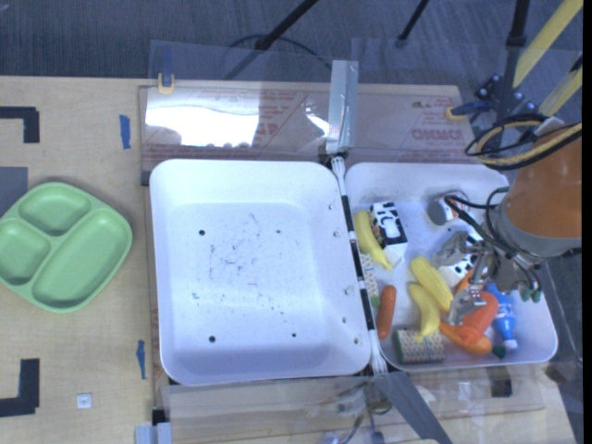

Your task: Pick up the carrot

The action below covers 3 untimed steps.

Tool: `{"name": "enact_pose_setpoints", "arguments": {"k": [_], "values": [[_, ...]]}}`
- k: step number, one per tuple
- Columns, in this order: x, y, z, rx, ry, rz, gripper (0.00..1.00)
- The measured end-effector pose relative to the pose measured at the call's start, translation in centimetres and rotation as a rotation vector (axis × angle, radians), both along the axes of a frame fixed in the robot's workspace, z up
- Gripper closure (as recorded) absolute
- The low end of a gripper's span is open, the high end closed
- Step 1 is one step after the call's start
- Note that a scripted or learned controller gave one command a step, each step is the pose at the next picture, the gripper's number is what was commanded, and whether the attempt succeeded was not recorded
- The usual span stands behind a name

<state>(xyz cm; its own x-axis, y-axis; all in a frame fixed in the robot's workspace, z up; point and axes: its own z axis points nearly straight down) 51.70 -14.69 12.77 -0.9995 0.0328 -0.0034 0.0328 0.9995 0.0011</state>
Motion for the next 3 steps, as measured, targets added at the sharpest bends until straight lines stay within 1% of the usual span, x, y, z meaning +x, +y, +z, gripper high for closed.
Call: {"name": "enact_pose_setpoints", "arguments": {"k": [1,2,3], "values": [[5.7,-0.8,-4.1,-0.001,-0.005,0.161,0.0],[0.8,-7.0,4.0,-0.002,-0.003,0.112,0.0],[-0.8,-3.1,-1.5,-0.006,-0.011,0.25,0.0]]}}
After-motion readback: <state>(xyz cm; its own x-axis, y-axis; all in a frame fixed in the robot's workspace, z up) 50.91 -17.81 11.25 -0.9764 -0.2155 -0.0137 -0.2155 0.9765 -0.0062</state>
